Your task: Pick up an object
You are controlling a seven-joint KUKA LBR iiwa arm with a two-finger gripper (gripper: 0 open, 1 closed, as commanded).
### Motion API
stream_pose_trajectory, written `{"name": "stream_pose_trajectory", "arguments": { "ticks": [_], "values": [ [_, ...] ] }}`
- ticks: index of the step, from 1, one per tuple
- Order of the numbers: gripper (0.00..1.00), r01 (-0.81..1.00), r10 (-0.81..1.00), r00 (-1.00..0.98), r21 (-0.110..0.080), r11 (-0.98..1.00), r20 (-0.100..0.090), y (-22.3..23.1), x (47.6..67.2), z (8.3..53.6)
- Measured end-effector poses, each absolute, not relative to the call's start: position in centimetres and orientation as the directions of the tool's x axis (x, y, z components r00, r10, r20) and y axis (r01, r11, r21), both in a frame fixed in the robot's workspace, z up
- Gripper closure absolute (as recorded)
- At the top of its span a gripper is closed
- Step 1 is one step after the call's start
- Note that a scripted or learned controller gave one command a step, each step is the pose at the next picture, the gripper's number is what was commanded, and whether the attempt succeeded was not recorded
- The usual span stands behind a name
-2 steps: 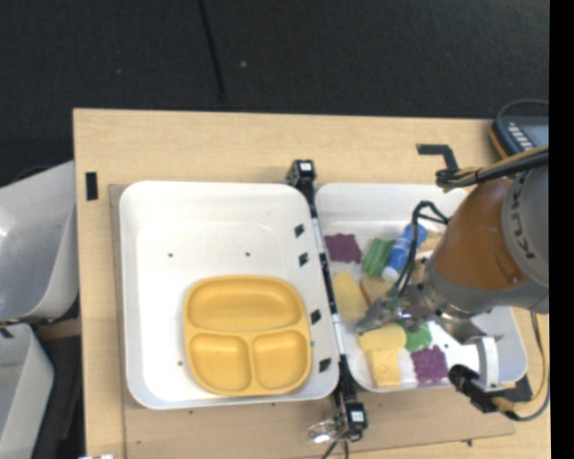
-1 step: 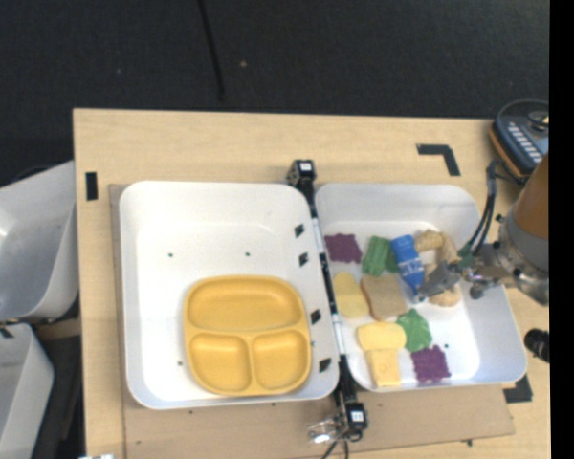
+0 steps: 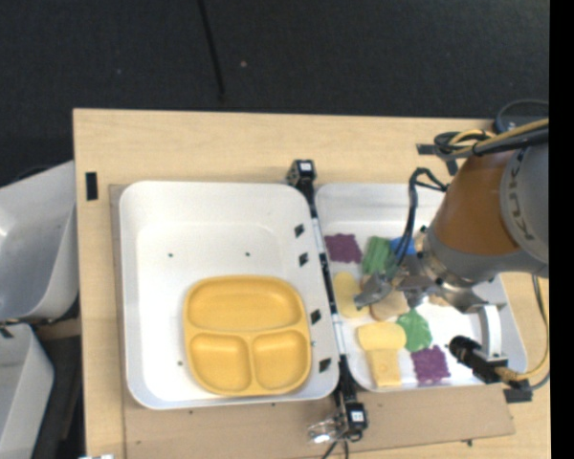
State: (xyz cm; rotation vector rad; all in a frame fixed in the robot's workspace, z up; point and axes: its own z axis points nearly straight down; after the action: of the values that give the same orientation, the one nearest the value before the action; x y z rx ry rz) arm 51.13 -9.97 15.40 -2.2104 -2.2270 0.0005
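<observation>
My gripper (image 3: 381,293) hangs low in the right bin (image 3: 364,204), over its middle, among several small soft pieces. Around it lie a purple piece (image 3: 342,248), a green piece (image 3: 375,253), a pale yellow piece (image 3: 345,289), a tan piece (image 3: 387,307), a second green piece (image 3: 415,330), a yellow block (image 3: 380,336), a pale yellow slab (image 3: 386,367) and another purple piece (image 3: 429,362). The arm's orange band and wrist hide the bin's right part.
The left bin (image 3: 172,228) holds a yellow three-compartment tray (image 3: 247,335) at its front. A black divider bar (image 3: 316,256) with clips runs between the bins. Cables loop over the arm at the right. The wooden bench (image 3: 172,142) surrounds both bins.
</observation>
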Motion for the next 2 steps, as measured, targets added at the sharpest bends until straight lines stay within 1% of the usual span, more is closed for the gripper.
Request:
{"name": "stream_pose_trajectory", "arguments": {
  "ticks": [1,2],
  "values": [
    [0.00,1.000,1.000,-0.007,0.020,0.007,-0.001,-6.8,49.2,32.8],
    [0.00,1.000,1.000,-0.011,-0.002,0.011,0.002,3.8,53.3,25.0]
  ]
}}
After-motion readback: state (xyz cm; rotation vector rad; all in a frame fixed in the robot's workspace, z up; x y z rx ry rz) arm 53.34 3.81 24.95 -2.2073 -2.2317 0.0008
